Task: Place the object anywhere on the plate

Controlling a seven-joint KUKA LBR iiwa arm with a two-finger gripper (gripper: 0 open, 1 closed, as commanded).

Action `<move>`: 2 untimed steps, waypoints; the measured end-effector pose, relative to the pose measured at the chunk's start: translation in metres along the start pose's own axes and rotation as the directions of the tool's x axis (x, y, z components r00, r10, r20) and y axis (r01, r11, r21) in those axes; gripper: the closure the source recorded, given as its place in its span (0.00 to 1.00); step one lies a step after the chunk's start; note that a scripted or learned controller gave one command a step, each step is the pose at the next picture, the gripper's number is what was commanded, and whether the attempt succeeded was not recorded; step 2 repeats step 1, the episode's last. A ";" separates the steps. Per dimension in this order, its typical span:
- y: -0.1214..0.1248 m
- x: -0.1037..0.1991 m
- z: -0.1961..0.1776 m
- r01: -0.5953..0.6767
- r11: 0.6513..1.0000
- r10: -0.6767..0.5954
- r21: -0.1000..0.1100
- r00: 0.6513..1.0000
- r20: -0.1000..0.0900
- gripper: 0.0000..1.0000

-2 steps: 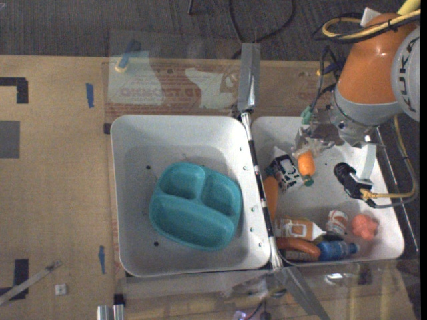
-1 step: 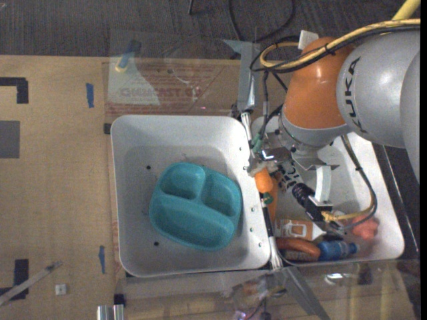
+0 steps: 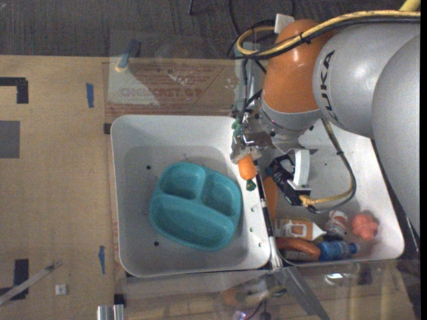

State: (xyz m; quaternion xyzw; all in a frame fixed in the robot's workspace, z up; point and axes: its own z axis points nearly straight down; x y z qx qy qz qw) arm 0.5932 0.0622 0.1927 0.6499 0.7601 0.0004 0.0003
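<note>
1. Gripper (image 3: 248, 153) low over the divider between the bins, with a small orange object (image 3: 246, 169) right at its tips; pinched or merely beside, impossible to tell (fingers buried under wrist hardware).
2. Teal plate (image 3: 195, 205) down and to the left of that object, in the left bin (image 3: 127, 179), long axis slanting.
3. Right bin clutter partly hidden by the arm.

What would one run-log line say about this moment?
stage: carrying | hand: over the wall between bins | orange object: at hand, hold unclear | teal plate: left bin, nothing on it | placed: not yet
</note>
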 end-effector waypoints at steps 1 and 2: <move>0.000 -0.001 0.000 -0.002 1.000 0.002 0.000 1.000 0.000 0.00; 0.000 -0.001 0.000 -0.002 1.000 0.002 0.000 1.000 0.000 0.00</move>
